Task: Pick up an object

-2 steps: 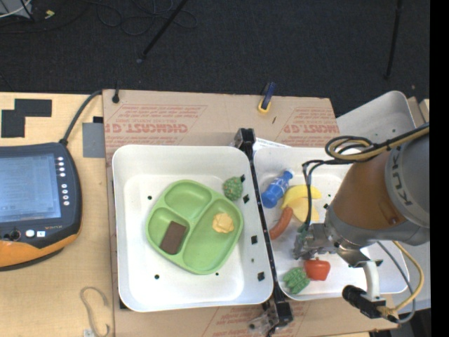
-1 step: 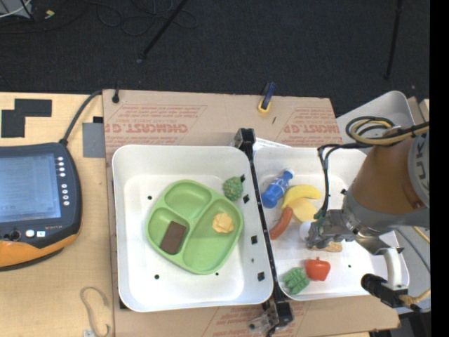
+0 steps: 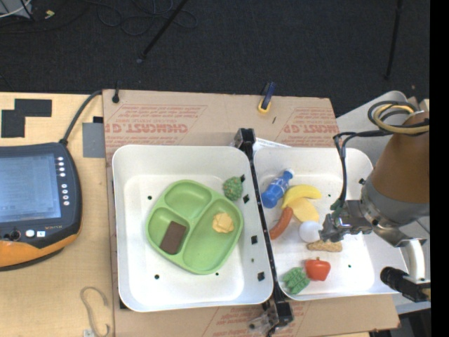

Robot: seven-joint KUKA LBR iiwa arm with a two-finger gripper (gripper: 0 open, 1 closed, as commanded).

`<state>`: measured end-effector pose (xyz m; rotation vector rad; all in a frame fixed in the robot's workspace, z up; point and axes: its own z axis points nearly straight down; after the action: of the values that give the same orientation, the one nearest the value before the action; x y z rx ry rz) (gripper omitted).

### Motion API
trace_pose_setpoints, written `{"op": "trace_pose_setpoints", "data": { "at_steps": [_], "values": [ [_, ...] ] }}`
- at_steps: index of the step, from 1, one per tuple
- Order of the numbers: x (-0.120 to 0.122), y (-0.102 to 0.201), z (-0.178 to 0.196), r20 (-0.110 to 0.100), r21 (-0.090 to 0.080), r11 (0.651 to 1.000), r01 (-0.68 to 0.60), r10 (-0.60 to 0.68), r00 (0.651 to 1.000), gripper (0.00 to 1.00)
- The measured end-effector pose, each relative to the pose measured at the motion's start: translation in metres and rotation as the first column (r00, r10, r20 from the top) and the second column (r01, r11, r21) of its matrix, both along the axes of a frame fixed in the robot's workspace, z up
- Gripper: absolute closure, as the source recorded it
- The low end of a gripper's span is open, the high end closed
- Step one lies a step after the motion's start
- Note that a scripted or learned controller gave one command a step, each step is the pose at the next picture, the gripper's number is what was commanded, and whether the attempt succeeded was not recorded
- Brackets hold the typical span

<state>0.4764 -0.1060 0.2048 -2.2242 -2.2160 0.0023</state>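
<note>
My gripper [image 3: 331,232] hangs low in the right bin [image 3: 354,276], just above a tan biscuit-shaped piece [image 3: 324,245] and beside a white ball [image 3: 309,231]. Left of it lie a yellow banana [image 3: 300,196], a red sausage [image 3: 281,222] and a blue bottle [image 3: 276,189]. A red tomato [image 3: 318,269] and a green leafy piece [image 3: 295,280] sit near the bin's front edge. Nothing shows between the gripper's dark fingers.
The left bin [image 3: 133,272] holds a green divided plate [image 3: 184,195] with a brown square [image 3: 172,236] and a yellow lump [image 3: 223,222]; a green broccoli [image 3: 233,186] rests at its rim. A tablet [image 3: 35,195] lies at far left. A black divider [image 3: 257,220] separates the bins.
</note>
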Motion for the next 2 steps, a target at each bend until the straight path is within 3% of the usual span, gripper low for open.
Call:
{"op": "trace_pose_setpoints", "data": {
  "at_steps": [1,2],
  "values": [
    [0.001,-0.001,0.021,-0.002,0.000,1.000,-0.005,0.005,1.000,1.00],
    [0.021,0.041,0.025,-0.004,0.002,1.000,-0.008,0.008,1.000,1.00]
  ]
}}
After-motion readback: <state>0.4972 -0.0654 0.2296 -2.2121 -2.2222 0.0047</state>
